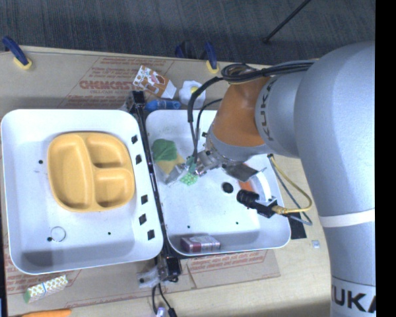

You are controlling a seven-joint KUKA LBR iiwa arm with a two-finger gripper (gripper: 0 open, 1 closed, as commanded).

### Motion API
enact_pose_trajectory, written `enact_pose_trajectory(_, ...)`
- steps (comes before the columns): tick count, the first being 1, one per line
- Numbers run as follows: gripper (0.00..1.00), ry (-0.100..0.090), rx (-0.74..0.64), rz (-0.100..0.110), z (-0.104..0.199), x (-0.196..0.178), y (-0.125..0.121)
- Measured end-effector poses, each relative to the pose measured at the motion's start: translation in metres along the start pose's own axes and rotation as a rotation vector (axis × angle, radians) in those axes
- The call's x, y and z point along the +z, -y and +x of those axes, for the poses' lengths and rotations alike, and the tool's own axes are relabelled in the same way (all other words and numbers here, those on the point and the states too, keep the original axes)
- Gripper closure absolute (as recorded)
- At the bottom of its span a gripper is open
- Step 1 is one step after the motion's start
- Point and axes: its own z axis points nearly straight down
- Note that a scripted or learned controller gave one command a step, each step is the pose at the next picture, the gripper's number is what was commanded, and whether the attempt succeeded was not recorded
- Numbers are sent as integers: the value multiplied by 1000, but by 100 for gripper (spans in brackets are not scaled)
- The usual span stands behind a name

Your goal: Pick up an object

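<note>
**Tool low over the clutter in the right bin, grasp not yet confirmed**

While the arm hangs over the right bin, everything else can be read outward from the tool. Far off to its left, in the left bin, lies a yellow divided tray, well apart from any action. Just left of the tool, inside the right bin, sits a green object, with a small grey-and-green piece touching or nearly touching the tool tip. Whether the tool's fingers are spread or closed I cannot tell; the wrist hides them, and nothing is clearly seen between them.

Below the tool, near the bin's front wall, rests a small red-and-white box, lying flat and free of neighbours. To the tool's right a dark round spot marks the bin floor.

For a clean pick, my judgement is that the tool should centre over one item, likely the small piece beneath it, rather than straddling it and the green object together. Descending straight, closing only once the floor is met, should avoid nudging the piece aside.
</note>
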Motion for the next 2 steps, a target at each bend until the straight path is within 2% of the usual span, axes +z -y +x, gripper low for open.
enact_pose_trajectory(1,100,2,-4,0,-1,-11,-1)
enact_pose_trajectory(2,100,-3,396,4,32,-98,18)
